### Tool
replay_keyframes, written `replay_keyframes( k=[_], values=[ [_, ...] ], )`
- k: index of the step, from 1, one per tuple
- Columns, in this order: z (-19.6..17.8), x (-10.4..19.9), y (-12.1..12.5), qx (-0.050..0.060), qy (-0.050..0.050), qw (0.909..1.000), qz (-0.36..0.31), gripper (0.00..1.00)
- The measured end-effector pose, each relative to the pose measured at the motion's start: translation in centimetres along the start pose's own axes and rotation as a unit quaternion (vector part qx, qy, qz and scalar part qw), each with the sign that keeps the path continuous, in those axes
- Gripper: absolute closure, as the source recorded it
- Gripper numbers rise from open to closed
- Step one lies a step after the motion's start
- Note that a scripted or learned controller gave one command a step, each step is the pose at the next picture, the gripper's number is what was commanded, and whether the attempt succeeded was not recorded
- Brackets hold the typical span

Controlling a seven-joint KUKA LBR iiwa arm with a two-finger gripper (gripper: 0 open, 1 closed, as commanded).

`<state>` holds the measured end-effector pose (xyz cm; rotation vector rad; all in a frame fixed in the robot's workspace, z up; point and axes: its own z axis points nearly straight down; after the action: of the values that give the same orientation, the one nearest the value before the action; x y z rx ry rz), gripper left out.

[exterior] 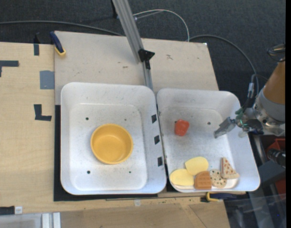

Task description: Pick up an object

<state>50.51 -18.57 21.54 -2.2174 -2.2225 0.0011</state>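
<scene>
Two shallow white bins sit side by side on the tabletop [102, 56]. The left bin [69, 127] holds a yellow bowl [112, 143], upright, a little left of its middle. The right bin [197, 99] holds the loose pieces. A small red object [182, 128] lies alone in the left half of that bin, well apart from the rest. Along the near wall a cluster is packed together: two pale yellow rounded pieces [190, 171], one overlapping the other, an orange-brown block [202, 180] touching them on the right, a round speckled cracker-like piece [216, 178] beside it, and a wedge-shaped slice [227, 168] standing at the right end.

The arm enters from the right, its orange band near the frame edge. The gripper [225, 127] hangs over the right side of the right bin, near its right wall, pointing left. Nothing sits between its jaws; whether they stand wide or narrow I cannot tell. The red object lies to its left, the cluster nearer than it.
</scene>
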Motion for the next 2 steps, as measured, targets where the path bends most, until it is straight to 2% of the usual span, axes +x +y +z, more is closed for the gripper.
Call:
replay_keyframes(
  k=[1, 2],
  values=[
    [0.0, 0.0, 0.0, 0.0, 0.0, 1.0, 0.0, 0.0],
    [4.4, 0.1, 0.1, 0.002, 0.0, 1.0, 0.0, 0.0]
  ],
)
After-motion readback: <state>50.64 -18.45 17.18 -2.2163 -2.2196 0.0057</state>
